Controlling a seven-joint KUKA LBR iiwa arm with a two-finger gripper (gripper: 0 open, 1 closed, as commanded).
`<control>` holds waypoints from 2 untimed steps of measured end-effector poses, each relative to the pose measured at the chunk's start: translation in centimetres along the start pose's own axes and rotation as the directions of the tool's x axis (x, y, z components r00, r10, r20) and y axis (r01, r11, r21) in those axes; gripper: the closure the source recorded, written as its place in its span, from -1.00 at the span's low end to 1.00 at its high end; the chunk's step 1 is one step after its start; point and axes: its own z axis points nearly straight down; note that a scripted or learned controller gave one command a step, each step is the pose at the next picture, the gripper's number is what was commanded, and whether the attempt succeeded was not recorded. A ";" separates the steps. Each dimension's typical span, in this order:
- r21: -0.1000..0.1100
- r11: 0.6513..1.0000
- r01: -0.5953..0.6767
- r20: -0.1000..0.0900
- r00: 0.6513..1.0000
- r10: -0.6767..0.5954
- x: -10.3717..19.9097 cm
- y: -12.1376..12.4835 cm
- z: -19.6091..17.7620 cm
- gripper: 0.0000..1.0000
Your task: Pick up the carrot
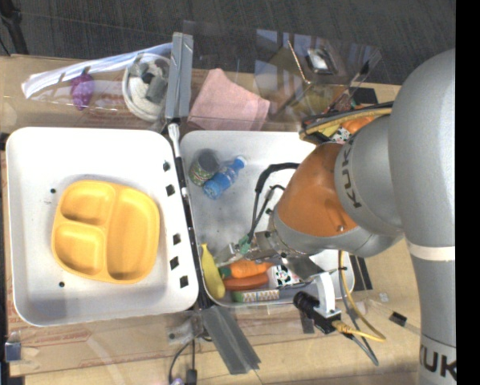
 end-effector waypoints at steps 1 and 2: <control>0.000 1.000 0.005 0.000 1.000 -0.005 0.0 0.1 -0.9 1.00; 0.001 1.000 0.005 0.000 1.000 -0.005 0.0 0.1 -0.9 -1.00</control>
